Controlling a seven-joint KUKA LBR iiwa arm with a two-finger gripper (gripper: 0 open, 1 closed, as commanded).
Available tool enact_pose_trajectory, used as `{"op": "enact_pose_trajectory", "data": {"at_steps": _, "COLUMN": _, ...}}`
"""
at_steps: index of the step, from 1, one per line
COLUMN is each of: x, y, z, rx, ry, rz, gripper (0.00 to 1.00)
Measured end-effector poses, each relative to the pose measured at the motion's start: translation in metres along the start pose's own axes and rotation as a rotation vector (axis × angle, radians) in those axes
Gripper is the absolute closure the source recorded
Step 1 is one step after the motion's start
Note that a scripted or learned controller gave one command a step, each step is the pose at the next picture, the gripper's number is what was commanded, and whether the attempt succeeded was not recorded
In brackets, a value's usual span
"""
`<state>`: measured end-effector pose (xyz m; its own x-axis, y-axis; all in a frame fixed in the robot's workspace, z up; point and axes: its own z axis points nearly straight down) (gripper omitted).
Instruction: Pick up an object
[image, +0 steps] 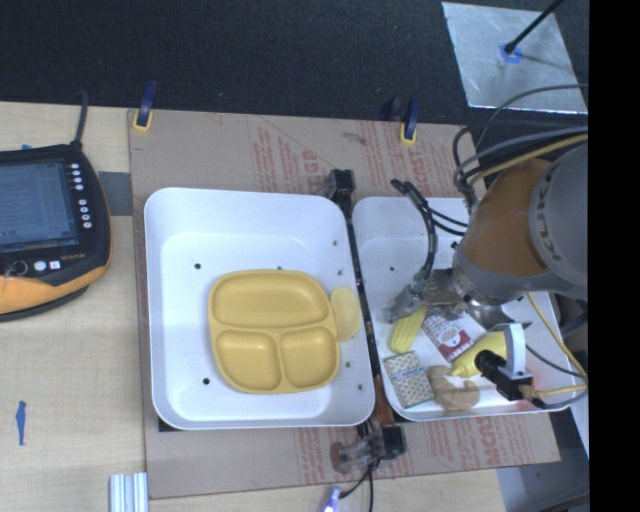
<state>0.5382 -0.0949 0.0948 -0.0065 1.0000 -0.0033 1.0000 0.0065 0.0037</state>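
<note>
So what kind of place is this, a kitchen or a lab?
Most likely a robotics lab: a robot arm reaches over two white bins on a cardboard-covered bench, and a control pendant with a screen lies beside them.

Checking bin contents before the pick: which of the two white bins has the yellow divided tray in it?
The left bin. The yellow three-compartment tray lies in its middle; the right bin, under the arm, holds a heap of small items instead.

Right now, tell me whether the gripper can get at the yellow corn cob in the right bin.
Probably yes. The gripper hangs low in the right bin just above the corn cob, which lies bare with nothing on top; a small card sits beside it.
</note>
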Motion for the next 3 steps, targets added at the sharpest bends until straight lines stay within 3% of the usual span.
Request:
{"op": "enact_pose_trajectory", "data": {"at_steps": 1, "x": -0.023, "y": -0.003, "z": 0.0, "rx": -0.003, "ry": 0.001, "rz": -0.001, "gripper": 0.0}}
{"op": "enact_pose_trajectory", "data": {"at_steps": 2, "x": -0.025, "y": -0.003, "z": -0.011, "rx": -0.003, "ry": -0.002, "rz": -0.005, "gripper": 1.0}}
{"op": "enact_pose_trajectory", "data": {"at_steps": 3, "x": 0.05, "y": 0.023, "z": -0.098, "rx": 0.006, "ry": 0.005, "rz": 0.002, "gripper": 1.0}}
